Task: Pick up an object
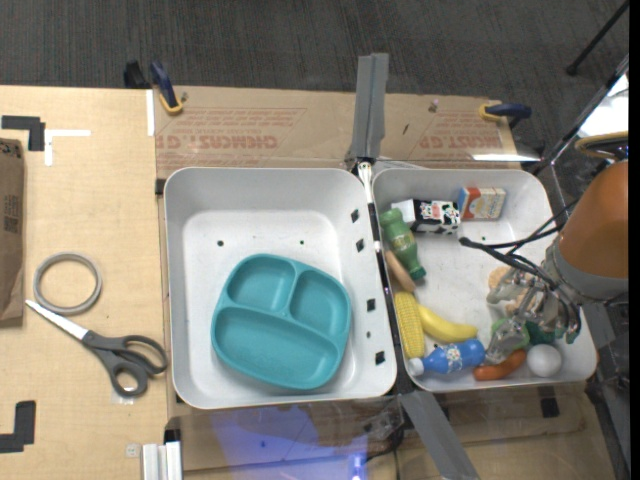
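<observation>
The right bin (455,273) holds several small toys: a green bottle (398,236), a cow-patterned carton (437,214), a red and white carton (483,203), a corn cob (408,323), a banana (447,323), a blue toy (452,358), a red-orange piece (498,370) and a white ball (545,360). My gripper (515,318) hangs low over the bin's right front corner, just above the red-orange piece and beside the ball. Cables and the wrist hide its tips. A teal divided plate (282,320) lies in the left bin (200,193).
Scissors (105,348) and a tape roll (67,281) lie on the wooden bench left of the bins. A cardboard sheet (260,133) with blue clamps (165,86) sits behind them. The arm's orange band (600,228) overhangs the right bin's right wall.
</observation>
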You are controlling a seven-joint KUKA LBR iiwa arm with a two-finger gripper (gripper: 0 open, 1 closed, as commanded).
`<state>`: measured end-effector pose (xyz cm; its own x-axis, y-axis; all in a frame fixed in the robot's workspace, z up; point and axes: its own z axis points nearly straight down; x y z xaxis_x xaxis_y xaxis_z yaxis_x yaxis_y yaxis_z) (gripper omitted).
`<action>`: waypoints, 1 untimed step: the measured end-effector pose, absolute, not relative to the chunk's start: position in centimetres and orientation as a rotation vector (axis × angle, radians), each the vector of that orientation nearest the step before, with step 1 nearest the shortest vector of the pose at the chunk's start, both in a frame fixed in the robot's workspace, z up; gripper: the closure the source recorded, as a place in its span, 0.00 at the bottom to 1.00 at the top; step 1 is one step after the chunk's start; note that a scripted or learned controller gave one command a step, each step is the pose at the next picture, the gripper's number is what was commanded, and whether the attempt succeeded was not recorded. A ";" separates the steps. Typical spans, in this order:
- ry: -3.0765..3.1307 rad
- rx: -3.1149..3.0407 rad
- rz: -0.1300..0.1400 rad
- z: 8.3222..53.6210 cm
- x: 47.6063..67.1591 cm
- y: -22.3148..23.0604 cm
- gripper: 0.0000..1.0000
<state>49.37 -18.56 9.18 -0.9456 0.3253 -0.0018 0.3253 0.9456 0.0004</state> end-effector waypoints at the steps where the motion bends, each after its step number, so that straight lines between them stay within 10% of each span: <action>1: 3.095 0.512 0.000 10.1 49.5 -18.5 1.00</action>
